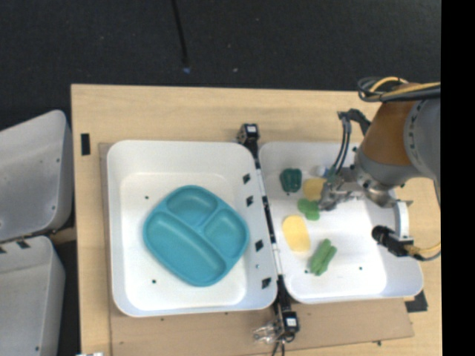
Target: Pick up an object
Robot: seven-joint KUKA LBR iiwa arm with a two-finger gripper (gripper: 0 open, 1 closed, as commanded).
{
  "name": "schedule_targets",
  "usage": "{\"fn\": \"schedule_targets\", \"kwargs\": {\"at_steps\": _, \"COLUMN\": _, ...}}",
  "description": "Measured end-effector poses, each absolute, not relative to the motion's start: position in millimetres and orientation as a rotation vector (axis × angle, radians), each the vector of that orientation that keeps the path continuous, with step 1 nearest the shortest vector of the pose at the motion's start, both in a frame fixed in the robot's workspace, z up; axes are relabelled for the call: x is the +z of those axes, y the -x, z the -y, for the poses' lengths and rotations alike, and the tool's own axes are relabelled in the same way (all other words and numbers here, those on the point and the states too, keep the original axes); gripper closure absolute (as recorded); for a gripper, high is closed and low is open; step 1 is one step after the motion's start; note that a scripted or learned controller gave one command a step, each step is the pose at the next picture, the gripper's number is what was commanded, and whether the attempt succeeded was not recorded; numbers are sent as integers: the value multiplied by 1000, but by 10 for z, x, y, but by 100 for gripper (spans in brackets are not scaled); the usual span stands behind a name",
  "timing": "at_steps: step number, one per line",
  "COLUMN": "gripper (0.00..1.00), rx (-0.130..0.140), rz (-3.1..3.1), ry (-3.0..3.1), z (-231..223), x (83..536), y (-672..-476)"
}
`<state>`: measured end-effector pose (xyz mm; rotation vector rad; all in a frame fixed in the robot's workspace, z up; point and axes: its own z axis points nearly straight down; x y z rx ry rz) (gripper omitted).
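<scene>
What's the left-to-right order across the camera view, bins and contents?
Left bin → blue divided plate → right bin → yellow block → green pepper-like piece → gripper → arm's orange band.

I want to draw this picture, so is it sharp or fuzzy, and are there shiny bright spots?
In the camera view, everything looks a little soft; the small green and yellow toy pieces near the gripper blur together. The white plastic bins look very bright with soft shading, and the turquoise divided plate has no strong glare.
</scene>
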<state>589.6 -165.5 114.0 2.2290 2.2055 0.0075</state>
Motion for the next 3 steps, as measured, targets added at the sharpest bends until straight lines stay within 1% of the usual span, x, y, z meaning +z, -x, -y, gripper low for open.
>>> {"fn": "schedule_targets", "kwargs": {"at_steps": 1, "gripper": 100, "rx": 5, "rz": -2220, "ry": -2215, "z": 1644, "x": 1635, "y": -6001}}
{"fn": "schedule_targets", "kwargs": {"at_steps": 2, "gripper": 100, "rx": 5, "rz": -2218, "ry": -2214, "z": 1743, "x": 2230, "y": -6060}}
{"fn": "schedule_targets", "kwargs": {"at_steps": 3, "gripper": 100, "rx": 4, "rz": -2221, "ry": -2214, "z": 1757, "x": 2721, "y": -6070}}
